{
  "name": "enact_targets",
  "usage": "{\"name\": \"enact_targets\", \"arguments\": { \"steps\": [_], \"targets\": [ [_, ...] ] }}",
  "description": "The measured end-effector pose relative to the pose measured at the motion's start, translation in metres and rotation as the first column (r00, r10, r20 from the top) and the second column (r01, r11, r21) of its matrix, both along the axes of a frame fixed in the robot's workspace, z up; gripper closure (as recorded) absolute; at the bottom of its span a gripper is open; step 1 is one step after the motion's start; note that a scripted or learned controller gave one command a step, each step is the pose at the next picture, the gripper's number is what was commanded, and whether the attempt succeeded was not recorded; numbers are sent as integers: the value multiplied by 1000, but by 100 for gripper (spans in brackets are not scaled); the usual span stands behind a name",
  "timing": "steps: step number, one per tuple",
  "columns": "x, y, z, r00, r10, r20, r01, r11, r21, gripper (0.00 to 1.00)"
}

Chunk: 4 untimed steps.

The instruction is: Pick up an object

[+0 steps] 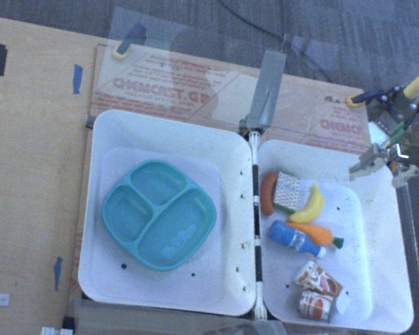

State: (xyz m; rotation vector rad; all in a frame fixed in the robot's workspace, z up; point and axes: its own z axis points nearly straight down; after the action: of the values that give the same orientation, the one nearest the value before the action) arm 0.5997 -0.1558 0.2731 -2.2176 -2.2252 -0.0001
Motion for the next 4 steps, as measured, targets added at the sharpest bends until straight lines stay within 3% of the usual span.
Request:
{"name": "enact_targets", "arguments": {
  "steps": [1,2,3,4],
  "targets": [
    [-30,0,-165,990,140,27,-140,990,-4,0],
    [-41,10,-174,998,51,30,-51,999,-1,0],
    [-32,12,-175,999,14,31,-14,1000,-3,0],
    [-82,7,-185,1000,0,6,0,1000,1,0]
  ]
}}
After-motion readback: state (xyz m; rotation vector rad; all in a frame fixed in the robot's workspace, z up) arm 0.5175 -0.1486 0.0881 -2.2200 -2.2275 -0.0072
